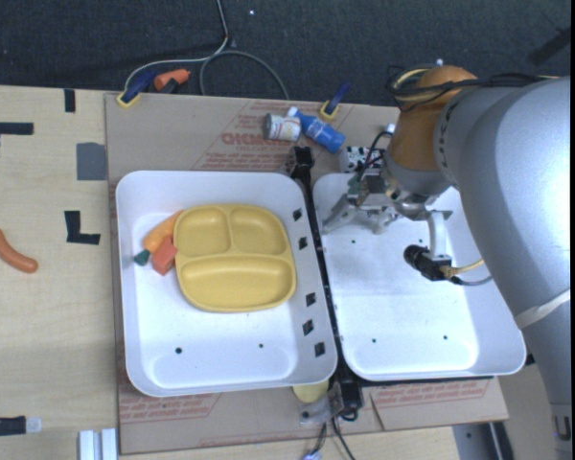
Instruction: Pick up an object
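I work in a robotics lab: my grey arm (517,161) reaches over two white bins (139,286) on a taped cardboard sheet (230,137), with clamps (139,89), cables (230,51) and black markers (5,137) on the bench.

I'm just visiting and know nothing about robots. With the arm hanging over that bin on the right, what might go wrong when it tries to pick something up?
1. The gripper sits over the right bin, while the yellow plate and orange toy lie in the left bin, so it may grab nothing there.
2. The toy is tucked against the plate's edge, so fingers could catch the plate instead.
3. The plate is wide and shallow, likely hard to pinch.
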